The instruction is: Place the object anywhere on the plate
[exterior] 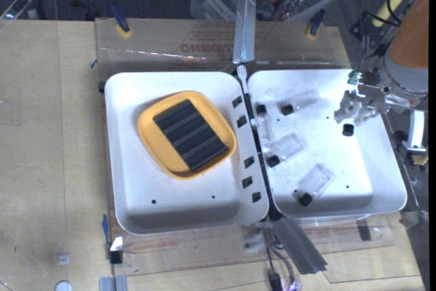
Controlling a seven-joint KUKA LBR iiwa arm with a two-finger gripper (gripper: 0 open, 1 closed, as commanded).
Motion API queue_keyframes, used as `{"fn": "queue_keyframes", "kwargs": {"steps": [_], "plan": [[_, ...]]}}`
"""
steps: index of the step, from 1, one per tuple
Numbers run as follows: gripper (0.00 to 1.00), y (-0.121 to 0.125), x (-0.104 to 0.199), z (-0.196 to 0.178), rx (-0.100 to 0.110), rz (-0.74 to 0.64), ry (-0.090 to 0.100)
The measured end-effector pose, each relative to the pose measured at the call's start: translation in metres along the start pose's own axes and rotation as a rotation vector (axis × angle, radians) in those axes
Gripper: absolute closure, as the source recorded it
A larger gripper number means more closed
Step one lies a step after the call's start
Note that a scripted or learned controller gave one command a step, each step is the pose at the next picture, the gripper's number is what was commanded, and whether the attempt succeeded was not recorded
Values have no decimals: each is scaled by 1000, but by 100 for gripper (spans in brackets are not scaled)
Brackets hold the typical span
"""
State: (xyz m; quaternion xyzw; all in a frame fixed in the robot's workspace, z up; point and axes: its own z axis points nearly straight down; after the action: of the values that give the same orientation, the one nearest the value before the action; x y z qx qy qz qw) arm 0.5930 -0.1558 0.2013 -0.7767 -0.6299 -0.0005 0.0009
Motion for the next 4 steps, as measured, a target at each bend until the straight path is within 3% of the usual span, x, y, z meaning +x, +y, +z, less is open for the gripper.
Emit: {"fn": "queue_keyframes", "kwargs": {"steps": [1,2,3,4], "plan": [[0,0,0,0,0,0,0],[0,-21,39,-34,-1,38,-2],[0,-30,50,-41,1,101,-1],[0,-65,104,-57,5,150,-1]]}}
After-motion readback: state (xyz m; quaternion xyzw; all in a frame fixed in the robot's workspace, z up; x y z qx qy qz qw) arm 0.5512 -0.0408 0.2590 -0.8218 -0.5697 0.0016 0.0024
